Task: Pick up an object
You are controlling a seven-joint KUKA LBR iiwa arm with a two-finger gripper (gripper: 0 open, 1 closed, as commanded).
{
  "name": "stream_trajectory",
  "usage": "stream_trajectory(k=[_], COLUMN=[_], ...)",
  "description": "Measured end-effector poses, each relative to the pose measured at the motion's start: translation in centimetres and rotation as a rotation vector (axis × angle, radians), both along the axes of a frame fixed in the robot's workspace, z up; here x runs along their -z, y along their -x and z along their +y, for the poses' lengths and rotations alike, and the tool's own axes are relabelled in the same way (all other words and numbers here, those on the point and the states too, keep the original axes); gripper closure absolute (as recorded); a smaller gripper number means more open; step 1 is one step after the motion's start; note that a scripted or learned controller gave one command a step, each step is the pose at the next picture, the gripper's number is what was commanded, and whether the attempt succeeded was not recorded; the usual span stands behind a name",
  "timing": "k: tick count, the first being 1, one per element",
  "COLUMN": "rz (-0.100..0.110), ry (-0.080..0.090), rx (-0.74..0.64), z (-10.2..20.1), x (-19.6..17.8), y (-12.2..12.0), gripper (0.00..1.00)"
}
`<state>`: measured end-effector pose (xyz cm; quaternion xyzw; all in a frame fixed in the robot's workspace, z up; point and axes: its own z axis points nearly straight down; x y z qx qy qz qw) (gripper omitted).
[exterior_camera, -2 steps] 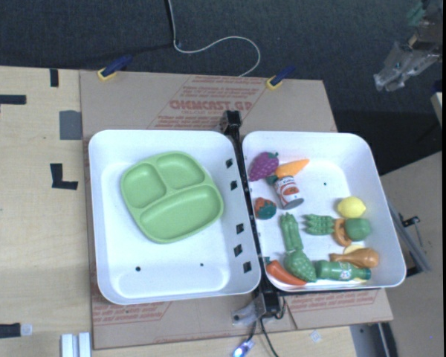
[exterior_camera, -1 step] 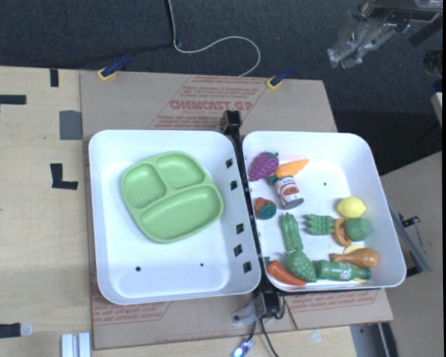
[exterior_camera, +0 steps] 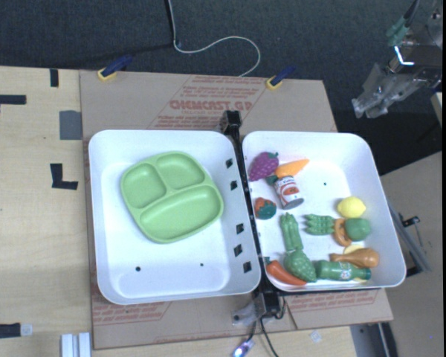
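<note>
my gripper (exterior_camera: 373,104) waits high, outside the right bin (exterior_camera: 360,151), at its far right corner.
i cannot tell if it is apart or together. the toy food lies in the right bin: purple grapes (exterior_camera: 263,165), small can (exterior_camera: 288,190), lemon (exterior_camera: 351,207). the green plate (exterior_camera: 172,196) sits in the left bin (exterior_camera: 108,199).

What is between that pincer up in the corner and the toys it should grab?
Nothing visible. The pincer hangs above and outside the right bin, past its far right corner. The toys, such as the lemon and the can, lie uncovered in the open-topped bin, reachable from above.
</note>
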<state>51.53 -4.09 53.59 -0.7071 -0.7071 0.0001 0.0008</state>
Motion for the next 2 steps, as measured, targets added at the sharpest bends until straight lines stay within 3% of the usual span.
stream_trajectory(k=[1,2], rz=[0.009,0.009], ry=[0.001,0.001], rx=[0.002,0.002], z=[-1.3,-3.0], x=[7.7,15.4], y=[3.1,3.2], gripper=[1.00,1.00])
